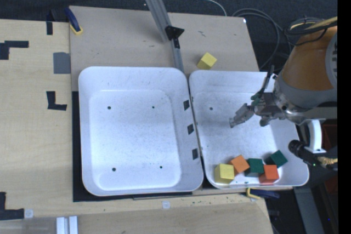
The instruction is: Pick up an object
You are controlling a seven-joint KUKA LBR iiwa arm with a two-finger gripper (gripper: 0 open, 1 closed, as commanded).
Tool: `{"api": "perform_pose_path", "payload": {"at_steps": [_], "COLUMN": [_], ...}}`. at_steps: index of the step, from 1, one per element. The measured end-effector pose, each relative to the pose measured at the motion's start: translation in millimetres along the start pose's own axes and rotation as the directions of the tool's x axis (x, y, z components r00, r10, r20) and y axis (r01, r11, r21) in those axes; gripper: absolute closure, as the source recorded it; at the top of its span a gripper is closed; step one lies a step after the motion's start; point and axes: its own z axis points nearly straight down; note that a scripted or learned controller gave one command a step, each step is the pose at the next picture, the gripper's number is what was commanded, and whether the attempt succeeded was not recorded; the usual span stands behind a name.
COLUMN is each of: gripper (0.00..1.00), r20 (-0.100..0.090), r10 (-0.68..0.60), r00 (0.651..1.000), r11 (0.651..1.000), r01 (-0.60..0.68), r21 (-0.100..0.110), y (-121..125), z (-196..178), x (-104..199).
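Gripper [251,117] poised over the right bin [219,87], fingers spread with nothing between them. Blocks cluster along this bin's near edge: yellow block [224,172], orange block [239,164], two green blocks [255,166] [278,159], red-orange block [270,173]. Another yellow cube [207,61] lies on the bench beyond the bins
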Motion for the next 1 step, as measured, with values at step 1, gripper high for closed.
{"api": "perform_pose_path", "payload": {"at_steps": [1], "gripper": [0.00], "r20": [-0.002], "r10": [-0.008], "r00": [1.000], "r11": [1.000], "r01": [0.008], "r21": [-0.001], "y": [77.2], "z": [28.5], "x": [68.0]}}
